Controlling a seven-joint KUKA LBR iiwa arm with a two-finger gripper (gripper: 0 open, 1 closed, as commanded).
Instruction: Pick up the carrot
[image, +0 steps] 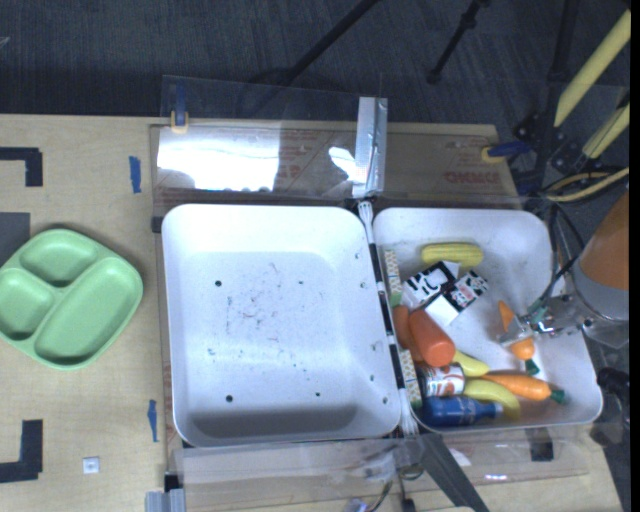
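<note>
Down low in right bin (535, 235): carrot (522, 384) lying on banana (482, 390). Gripper (537, 322) just above; spread or pinching, cannot tell.

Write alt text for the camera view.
The carrot lies in the right bin among an orange bottle, a blue bottle, a banana and corn. The claw is at that bin's right side; a green tray sits far left.
</note>
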